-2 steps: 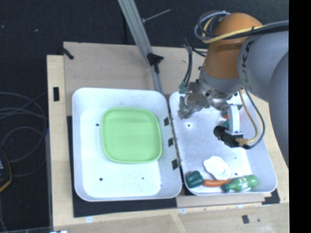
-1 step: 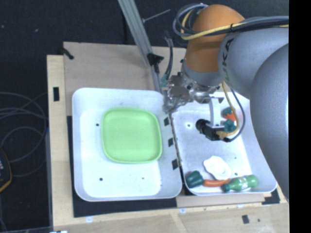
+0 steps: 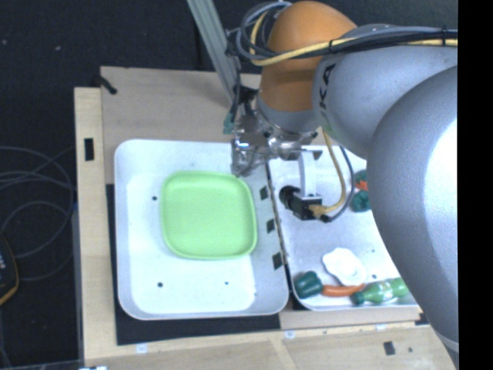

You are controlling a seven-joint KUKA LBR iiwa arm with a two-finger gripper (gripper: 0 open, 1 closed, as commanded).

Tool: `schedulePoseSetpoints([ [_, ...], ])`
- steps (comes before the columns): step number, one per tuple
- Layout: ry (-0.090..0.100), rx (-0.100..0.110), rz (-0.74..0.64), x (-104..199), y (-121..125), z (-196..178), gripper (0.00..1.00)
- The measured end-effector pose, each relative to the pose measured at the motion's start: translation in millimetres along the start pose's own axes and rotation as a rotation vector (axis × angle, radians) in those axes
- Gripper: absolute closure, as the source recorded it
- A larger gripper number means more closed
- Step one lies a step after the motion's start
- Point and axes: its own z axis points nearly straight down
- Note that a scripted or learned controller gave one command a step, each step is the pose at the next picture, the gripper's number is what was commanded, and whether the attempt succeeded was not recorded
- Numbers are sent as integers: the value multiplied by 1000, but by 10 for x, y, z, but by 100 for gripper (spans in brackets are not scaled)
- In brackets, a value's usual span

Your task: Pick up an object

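We hang our gripper (image 3: 245,160) at the plate's (image 3: 208,214) one o'clock corner, likely lining up on its rim; whether it's open or holding anything we cannot tell. Toys (image 3: 347,280) crowd the right bin (image 3: 385,247) at five o'clock, under the arm (image 3: 400,129).

Green plate (image 3: 208,214) lies in left bin (image 3: 139,284). Pincer (image 3: 245,156) hangs just above plate's far-right corner. Small items (image 3: 350,280) right of plate, in other bin.
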Motion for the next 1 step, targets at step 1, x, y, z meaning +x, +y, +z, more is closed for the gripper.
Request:
schedulePoseSetpoints([
  [1,-2,0,4,-29,2,-1,0],
])
